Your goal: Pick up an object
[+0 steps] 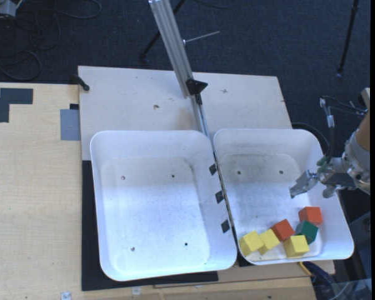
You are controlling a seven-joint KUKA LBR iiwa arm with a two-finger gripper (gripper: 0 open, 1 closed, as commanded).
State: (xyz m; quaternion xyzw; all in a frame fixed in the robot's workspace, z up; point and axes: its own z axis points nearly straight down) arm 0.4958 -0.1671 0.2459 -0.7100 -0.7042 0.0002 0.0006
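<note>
tool (314, 184): hanging at right-hand bin's (262, 139) far-right rim – fingers spread, carrying nothing
blocks (286, 233): sitting bunched in lower-right corner, prob. next target

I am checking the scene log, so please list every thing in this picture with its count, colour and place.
Bins: 2, white, side by side on the bench; left bin, right bin.
Yellow blocks: 3, near corner of the right bin;.
Orange-red blocks: 2, same cluster;.
Green block: 1, between the orange-red blocks.
Metal rail: 1, silver, slanting up behind the bins.
Bench: 1, pale wood.
Gripper: 1, grey, above the right bin's right side, over the blocks.
</note>
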